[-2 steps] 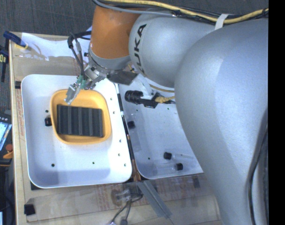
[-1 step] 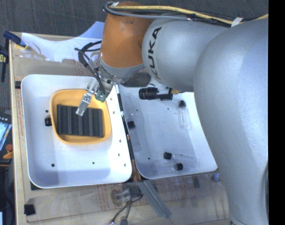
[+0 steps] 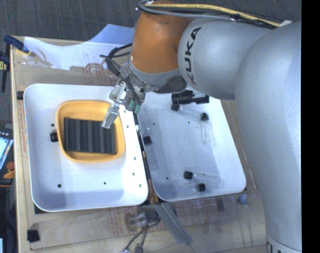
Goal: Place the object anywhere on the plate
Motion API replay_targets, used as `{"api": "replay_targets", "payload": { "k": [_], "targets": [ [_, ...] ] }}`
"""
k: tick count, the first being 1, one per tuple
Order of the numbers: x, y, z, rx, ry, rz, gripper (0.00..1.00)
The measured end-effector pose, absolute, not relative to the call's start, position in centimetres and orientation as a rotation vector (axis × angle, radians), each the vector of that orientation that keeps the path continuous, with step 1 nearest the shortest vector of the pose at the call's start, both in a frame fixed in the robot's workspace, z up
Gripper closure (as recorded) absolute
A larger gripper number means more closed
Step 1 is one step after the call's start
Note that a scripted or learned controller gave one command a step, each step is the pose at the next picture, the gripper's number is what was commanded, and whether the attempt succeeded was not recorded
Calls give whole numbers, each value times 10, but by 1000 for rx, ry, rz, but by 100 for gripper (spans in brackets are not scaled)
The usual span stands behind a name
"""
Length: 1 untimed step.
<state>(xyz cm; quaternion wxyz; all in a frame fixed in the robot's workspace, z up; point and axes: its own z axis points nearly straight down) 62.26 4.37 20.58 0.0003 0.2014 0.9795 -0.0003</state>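
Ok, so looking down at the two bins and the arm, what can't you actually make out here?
- Gripper, camera view: too small and blurred to tell whether it is open or holding anything.
- Right bin: its upper part is covered by the arm.
- Small dark items in the right bin: too small to identify.
- Yellow plate: its upper right corner sits behind the gripper.

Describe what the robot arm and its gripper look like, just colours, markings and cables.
The arm is bulky, rounded and matte grey, with black KUKA lettering and a broad orange band above the wrist. Black and yellow cables run along its top. The gripper is small, silvery metal with thin pale fingers.
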Motion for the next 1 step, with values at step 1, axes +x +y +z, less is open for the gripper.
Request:
{"api": "replay_targets", "payload": {
  "k": [1],
  "targets": [
    [648, 42, 250, 657, 3071, -2, 0]
  ]
}}
